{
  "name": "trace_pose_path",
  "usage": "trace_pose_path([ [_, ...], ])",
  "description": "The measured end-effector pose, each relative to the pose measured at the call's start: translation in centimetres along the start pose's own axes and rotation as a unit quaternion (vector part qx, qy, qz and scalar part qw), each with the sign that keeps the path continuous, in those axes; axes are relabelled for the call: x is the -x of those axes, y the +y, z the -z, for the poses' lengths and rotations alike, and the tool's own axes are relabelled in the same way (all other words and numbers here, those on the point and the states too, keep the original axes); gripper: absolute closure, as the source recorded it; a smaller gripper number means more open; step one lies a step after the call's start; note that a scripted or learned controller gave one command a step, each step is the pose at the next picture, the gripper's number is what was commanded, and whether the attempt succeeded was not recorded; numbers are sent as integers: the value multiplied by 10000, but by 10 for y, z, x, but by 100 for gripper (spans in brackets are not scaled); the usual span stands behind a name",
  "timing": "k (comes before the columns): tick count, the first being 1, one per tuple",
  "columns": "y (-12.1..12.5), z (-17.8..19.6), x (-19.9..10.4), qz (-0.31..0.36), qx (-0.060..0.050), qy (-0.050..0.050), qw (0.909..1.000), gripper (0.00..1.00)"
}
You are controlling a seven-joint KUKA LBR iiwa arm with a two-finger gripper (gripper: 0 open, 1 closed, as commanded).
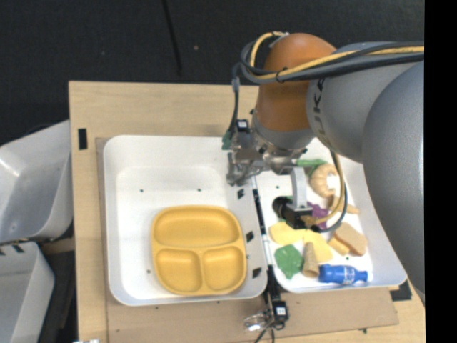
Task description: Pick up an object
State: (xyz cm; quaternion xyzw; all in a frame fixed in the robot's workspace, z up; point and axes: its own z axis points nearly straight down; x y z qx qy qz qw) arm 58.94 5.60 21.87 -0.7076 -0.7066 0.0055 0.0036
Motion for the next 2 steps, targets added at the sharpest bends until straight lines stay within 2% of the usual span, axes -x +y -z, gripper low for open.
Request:
trace_pose_path([
  [1, -2, 42, -5, -3, 45, 4, 10000, 100],
  [2, 4, 177, -20, 29, 148, 21, 9999, 100],
])
